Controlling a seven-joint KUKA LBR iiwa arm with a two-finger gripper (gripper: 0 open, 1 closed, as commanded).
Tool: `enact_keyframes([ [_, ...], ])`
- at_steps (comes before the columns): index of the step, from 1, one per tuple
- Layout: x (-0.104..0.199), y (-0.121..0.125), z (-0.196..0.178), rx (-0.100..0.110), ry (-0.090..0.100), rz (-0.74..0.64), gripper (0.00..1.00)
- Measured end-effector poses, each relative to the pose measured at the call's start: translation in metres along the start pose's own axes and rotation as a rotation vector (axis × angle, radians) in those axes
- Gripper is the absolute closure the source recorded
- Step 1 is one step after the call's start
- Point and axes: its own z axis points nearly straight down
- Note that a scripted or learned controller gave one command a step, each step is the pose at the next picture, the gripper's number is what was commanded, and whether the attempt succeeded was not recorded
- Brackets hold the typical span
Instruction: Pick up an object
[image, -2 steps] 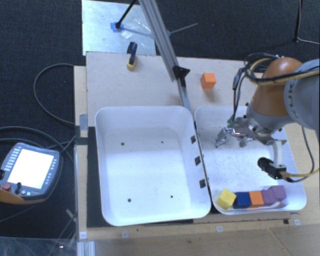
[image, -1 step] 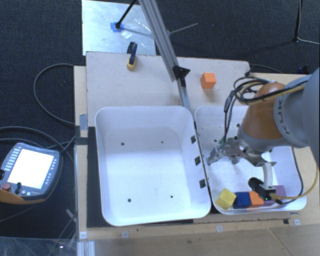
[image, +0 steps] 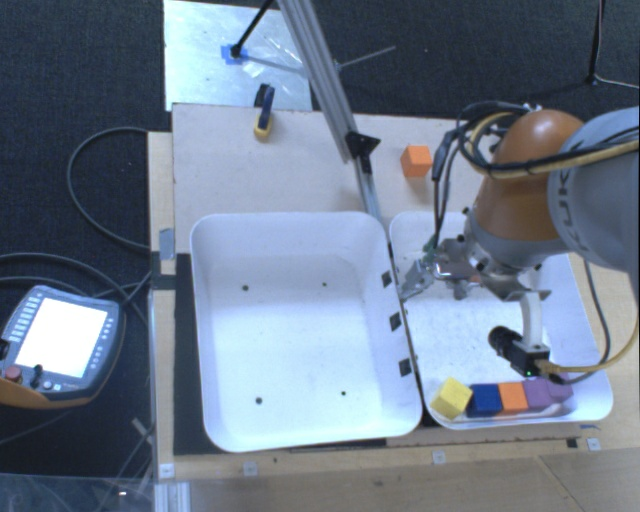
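Note:
Four blocks lie in a row along the near wall of the right bin (image: 455, 335): a yellow block (image: 451, 397), a blue block (image: 486, 399), an orange block (image: 513, 396) and a purple block (image: 543, 392). My gripper (image: 416, 279) hangs over the left side of this bin, close to the wall shared with the left bin (image: 300, 320). It is well behind the blocks and touches none of them. Nothing shows in its grasp.
An orange cube (image: 417, 160) sits on the bench behind the right bin. A blue and yellow clamp (image: 264, 111) lies at the back left. A slanted metal pole (image: 335, 95) reaches down between the bins. A teach pendant (image: 60, 342) rests far left.

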Motion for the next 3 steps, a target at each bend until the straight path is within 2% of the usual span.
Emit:
enact_keyframes([
  [1,-0.02,-0.018,-0.113,-0.002,-0.003,0.006,0.0],
  [2,-0.017,-0.042,0.002,0.015,-0.001,0.009,0.0],
  [3,-0.017,-0.057,-0.089,-0.001,-0.003,0.005,0.0],
])
